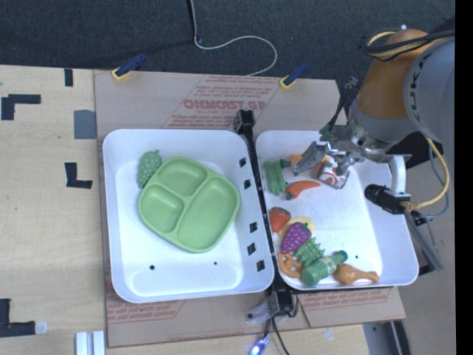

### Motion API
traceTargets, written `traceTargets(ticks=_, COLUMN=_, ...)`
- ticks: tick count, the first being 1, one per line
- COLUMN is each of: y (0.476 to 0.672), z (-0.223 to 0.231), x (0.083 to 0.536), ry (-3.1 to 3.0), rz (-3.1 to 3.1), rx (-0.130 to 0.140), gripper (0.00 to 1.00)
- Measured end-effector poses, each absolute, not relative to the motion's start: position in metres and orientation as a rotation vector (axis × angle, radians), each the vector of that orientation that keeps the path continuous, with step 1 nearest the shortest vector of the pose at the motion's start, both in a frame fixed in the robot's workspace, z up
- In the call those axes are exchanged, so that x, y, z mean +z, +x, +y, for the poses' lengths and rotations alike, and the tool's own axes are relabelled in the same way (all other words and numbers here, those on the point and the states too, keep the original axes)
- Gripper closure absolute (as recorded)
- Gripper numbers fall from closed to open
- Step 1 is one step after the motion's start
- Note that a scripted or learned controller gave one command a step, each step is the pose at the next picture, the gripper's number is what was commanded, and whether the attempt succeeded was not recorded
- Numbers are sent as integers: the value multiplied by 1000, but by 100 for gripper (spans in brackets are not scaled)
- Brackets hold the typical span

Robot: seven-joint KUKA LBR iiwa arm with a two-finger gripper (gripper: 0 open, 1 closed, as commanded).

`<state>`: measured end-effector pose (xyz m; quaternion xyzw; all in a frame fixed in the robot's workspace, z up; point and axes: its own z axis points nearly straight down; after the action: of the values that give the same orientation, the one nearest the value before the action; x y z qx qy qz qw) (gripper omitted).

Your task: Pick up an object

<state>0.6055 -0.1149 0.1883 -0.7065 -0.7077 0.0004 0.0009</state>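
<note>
We see the end effector (325,161) over the right bin (384,231); grip unclear; carrot (301,188) just below-left, lying crosswise.

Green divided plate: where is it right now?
The green divided plate lies in the left bin, centre, with a green toy touching its upper-left edge.

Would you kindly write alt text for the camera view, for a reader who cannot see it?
The gripper of a grey and orange arm hangs low over the right bin, above toy food heaped along that bin's left side. The left bin holds a green divided plate and a green toy.
</note>
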Motion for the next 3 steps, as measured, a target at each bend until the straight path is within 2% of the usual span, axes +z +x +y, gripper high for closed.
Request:
traceTargets(ticks=1, y=601, z=-53, x=369, ry=-2220, rz=-2240, rx=-20, gripper=0)
traceTargets(ticks=2, y=561, z=-30, x=546, ry=-2225, rz=-2237, rx=-21, gripper=0)
traceTargets(ticks=3, y=562, z=-30, x=545, ry=-2219, rz=-2226, rx=2, gripper=100)
